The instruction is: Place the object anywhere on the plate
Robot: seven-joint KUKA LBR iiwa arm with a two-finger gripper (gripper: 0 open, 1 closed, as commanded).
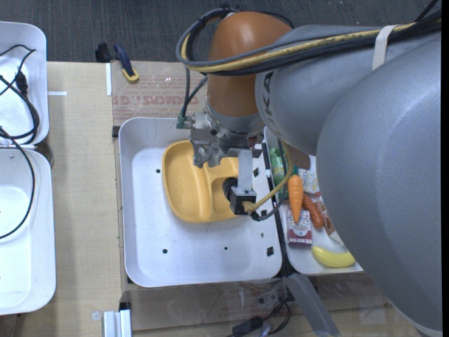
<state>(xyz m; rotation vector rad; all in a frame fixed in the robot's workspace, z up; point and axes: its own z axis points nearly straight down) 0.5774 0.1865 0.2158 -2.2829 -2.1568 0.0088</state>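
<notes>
At the near edge of the right bin (pixel 300 260) lay a yellow banana (pixel 333 257). Just behind it was a small red and white box (pixel 300 230). A carrot (pixel 296 196) lay with its thin end over the top of the box. Some orange-red sticks (pixel 319 215) lay just beside the carrot, but I could not tell what they were. Further back was something green (pixel 278 163), half hidden. The big grey arm (pixel 372 139) covered most of that bin.

The left bin (pixel 140 216) sat right beside it on the pale wood surface (pixel 77 188). The yellow plate (pixel 186 188) lay flat in the back half of the left bin, nearer the right wall than the left one. It had round corners and a raised rim. Its back right corner was hidden under the gripper.

The gripper (pixel 205 154) pointed down over that corner of the plate. I could not tell if it was open or closed, or if it held anything. Above it sat the round orange band (pixel 242 55), and the thick grey arm ran off to the right.

Far back on the surface lay a small blue and yellow tool (pixel 126 65). At the far left, black cables (pixel 17 111) lay in more white tubs (pixel 38 272).
</notes>
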